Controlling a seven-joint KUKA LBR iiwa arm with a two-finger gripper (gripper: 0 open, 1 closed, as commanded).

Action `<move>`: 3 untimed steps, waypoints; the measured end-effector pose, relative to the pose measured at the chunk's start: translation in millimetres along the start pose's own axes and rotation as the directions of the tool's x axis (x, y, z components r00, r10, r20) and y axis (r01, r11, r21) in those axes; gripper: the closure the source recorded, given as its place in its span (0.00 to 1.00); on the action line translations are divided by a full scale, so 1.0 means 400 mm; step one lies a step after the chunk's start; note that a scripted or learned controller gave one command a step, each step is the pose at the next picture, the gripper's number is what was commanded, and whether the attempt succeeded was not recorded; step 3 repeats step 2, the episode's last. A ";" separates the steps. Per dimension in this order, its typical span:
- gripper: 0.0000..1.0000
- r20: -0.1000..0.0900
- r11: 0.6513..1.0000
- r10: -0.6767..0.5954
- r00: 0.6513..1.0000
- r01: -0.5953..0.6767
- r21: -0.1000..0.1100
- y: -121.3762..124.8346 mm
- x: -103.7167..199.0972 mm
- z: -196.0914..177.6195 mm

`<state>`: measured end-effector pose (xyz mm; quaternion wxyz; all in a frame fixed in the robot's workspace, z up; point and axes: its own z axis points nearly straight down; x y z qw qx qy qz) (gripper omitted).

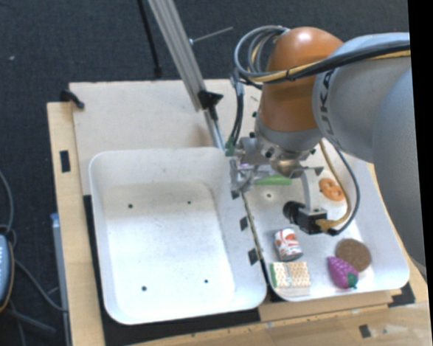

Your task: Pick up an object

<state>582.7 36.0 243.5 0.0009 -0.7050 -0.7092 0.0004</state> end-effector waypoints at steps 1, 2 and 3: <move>1.00 0.000 1.000 -0.001 1.000 0.001 -0.002 0.021 0.120 0.012; 0.00 0.000 1.000 0.004 1.000 -0.004 -0.002 0.020 0.113 0.011; 0.00 0.000 1.000 0.004 1.000 -0.004 -0.002 0.020 0.113 0.011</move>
